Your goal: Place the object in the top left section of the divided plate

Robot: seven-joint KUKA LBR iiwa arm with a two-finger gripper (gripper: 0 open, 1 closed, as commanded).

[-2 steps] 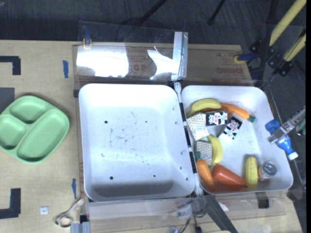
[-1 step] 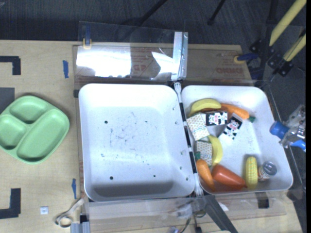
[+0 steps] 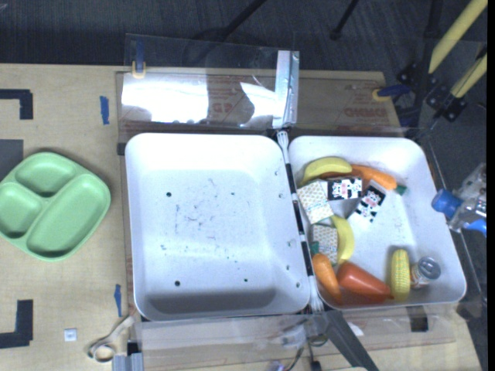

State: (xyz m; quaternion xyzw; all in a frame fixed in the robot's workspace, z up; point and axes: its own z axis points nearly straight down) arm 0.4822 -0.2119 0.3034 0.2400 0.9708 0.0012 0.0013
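A green divided plate point(image 3: 99, 185) lies on the wooden bench at the far left, outside the bins. It has two small sections at its top and left and one long section on its right side, all bare. The right bin point(image 3: 418, 157) holds toy food: a yellow banana point(image 3: 328, 166), an orange carrot point(image 3: 377, 178), two black-and-white cow-patterned pieces point(image 3: 346, 189), a second banana point(image 3: 346, 239), patterned packets point(image 3: 315, 201), a red-orange pepper point(image 3: 360, 281), an orange piece point(image 3: 325, 273) and a corn cob point(image 3: 400, 271).
The left bin point(image 3: 209, 222) sits between the plate and the right bin. A clear plastic panel point(image 3: 209, 91) stands behind it. A blue clamp point(image 3: 446, 202) sits by the right bin's right rim. A small silver cap point(image 3: 428, 269) lies near the corn.
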